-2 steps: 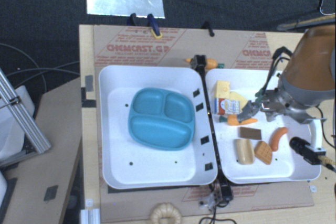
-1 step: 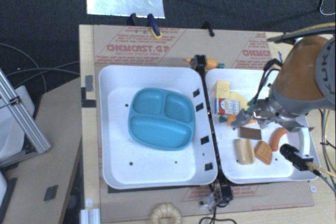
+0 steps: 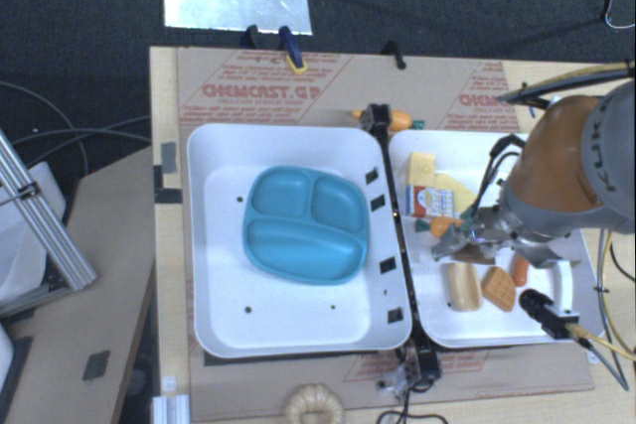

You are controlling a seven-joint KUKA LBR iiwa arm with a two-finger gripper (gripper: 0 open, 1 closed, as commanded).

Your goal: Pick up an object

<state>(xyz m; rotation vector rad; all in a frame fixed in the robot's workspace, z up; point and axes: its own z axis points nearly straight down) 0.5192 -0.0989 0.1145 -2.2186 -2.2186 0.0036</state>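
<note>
Right bin (image 3: 576,313): bread roll (image 3: 460,286) below fingers (image 3: 449,247)

A small orange piece (image 3: 444,227) lies in the right bin (image 3: 427,318), just left of a tan cylinder (image 3: 461,286) and a waffle-like piece (image 3: 499,288).

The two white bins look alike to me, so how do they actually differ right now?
The left bin holds one thing, a blue divided tray lying flat near its middle; the right bin holds several small food-like items, among them a yellow block and a tan piece. The arm's gripper hangs over the right bin, while nothing hangs over the left bin. Both are shallow, white, and sit side by side.
</note>
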